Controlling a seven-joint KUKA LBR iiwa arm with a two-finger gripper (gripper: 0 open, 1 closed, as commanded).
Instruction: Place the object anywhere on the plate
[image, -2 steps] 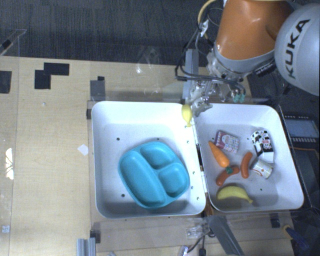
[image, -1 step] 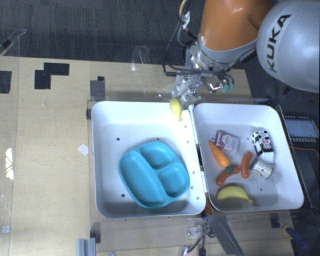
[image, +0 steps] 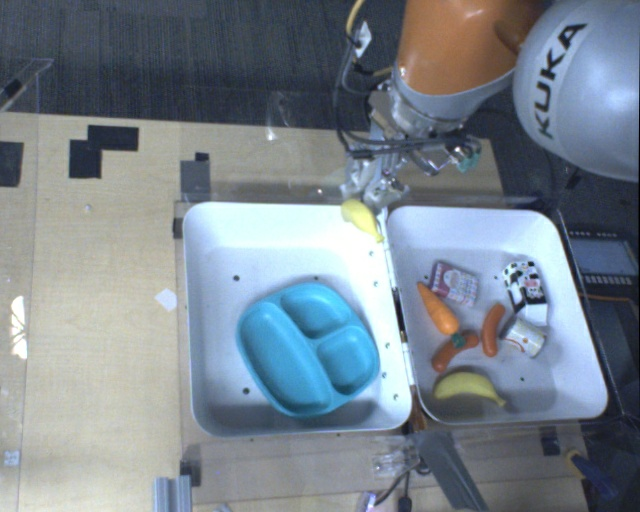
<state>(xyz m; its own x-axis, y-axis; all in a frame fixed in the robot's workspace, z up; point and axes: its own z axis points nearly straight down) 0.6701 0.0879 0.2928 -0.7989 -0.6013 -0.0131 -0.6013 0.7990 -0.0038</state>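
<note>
A blue plate (image: 290, 360) with three compartments lies in the left bin (image: 215, 300), towards its front. My gripper (image: 368, 200) hangs over the back end of the wall between the two bins, reaching down from the orange-banded wrist. A small yellow object (image: 362, 218), rounded like a lemon, sits at its fingertips and looks pinched between them, lifted over the bin edge. It is well behind the plate and to its right.
The right bin (image: 570, 300) holds a pink packet (image: 455, 284), two carrots (image: 437, 309), a red sausage-like piece (image: 492, 329), a banana (image: 468, 388), a white cup (image: 524, 337) and a black-and-white spotted item (image: 522, 280). The arm's grey body looms at the upper right.
</note>
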